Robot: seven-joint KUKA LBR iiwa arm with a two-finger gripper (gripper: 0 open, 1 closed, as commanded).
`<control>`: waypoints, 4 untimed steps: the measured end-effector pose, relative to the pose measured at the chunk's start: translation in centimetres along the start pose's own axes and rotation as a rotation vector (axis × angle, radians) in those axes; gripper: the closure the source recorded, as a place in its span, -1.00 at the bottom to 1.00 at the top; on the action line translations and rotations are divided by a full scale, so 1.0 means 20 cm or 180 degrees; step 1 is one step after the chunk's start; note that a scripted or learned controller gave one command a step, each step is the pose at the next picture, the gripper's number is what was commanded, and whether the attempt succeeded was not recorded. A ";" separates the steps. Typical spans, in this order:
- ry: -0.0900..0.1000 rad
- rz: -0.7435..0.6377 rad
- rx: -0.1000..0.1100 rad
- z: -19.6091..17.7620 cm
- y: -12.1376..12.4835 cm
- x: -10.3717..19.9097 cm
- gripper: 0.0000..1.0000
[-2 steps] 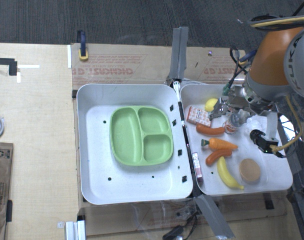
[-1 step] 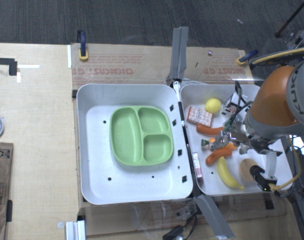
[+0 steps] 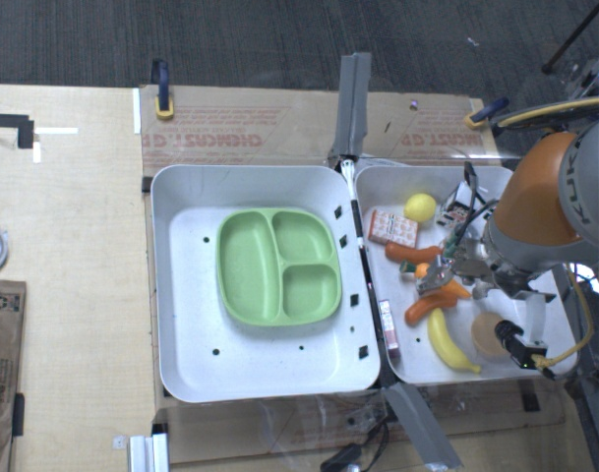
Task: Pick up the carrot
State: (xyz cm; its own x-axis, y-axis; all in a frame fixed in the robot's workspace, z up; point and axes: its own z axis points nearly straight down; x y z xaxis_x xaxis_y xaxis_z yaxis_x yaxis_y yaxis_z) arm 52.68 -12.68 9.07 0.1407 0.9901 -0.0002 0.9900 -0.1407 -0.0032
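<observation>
the worktop has two white bins side by side. the left bin has a green tray with three parts in it. the right bin has the food things.

the arm reaches in from the right, and its fingers are low in the right bin. they sit right on top of the carrot, which lies tilted near the middle of that bin. i cannot tell how far open the fingers are, or if they have hold of the carrot.

a banana lies just below the carrot. a second orange piece lies just above it. a lemon and a small red and white box are near the top.
</observation>
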 end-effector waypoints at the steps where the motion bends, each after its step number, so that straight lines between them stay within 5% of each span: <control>1: 0.0000 0.0015 0.0007 -0.04 0.00 -0.01 1.00; 2: -0.0004 0.0400 -0.0004 -0.57 -0.07 0.11 1.00; 3: -0.0004 0.0400 -0.0003 -0.57 -0.07 0.11 -1.00; 4: 0.0027 0.0525 -0.0015 -0.08 0.12 -0.11 -1.00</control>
State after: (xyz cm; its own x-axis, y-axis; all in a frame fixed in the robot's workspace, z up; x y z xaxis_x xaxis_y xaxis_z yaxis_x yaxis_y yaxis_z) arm 54.71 -15.20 10.76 0.3012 0.9535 0.0081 0.9535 -0.3012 0.0009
